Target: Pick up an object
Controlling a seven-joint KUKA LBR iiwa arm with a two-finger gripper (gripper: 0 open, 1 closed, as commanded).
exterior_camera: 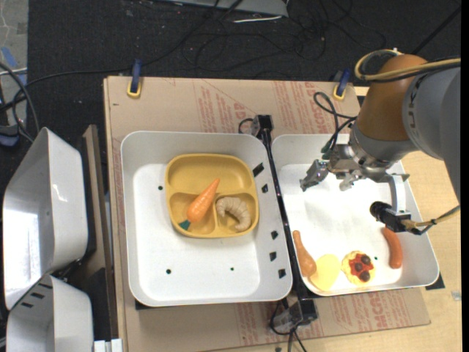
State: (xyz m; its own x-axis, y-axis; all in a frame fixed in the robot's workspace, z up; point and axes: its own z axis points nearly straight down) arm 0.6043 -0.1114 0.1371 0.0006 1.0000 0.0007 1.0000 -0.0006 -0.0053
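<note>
My gripper (330,178) hangs over the upper part of the right bin (293,149), its fingers spread and only bare white floor between them. Along that bin's front edge lie an orange chicken-leg shape (304,254), a pale yellow disc (327,271), a small round pizza-like piece with red and dark toppings (359,266) and a red-orange sausage (394,247). All of these lie well in front of the gripper, apart from it.
The left bin (146,270) holds a yellow divided plate (212,166) with a toy carrot (202,201) and a pale curled shrimp-like piece (235,212) in its compartments. A black divider (272,196) runs between the bins. Grey tubs (44,196) stand at the far left.
</note>
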